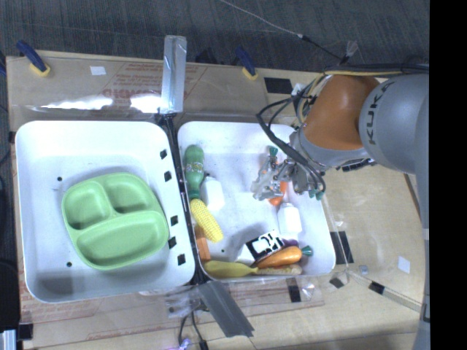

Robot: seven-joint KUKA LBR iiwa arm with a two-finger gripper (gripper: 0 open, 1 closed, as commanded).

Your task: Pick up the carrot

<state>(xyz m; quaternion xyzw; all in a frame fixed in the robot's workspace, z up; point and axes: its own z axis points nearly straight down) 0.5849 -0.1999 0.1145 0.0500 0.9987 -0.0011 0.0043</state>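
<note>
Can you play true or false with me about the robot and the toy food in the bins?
1. The green plate sits in the left bin. True.
2. The corn is on the green plate. False: it lies in the right bin, near the left wall.
3. The hand hangs over the right bin. True.
4. The carrot lies near the front of the right bin. True.
5. The hand is over the left bin. False: it is over the right bin, farther back than the carrot.
</note>
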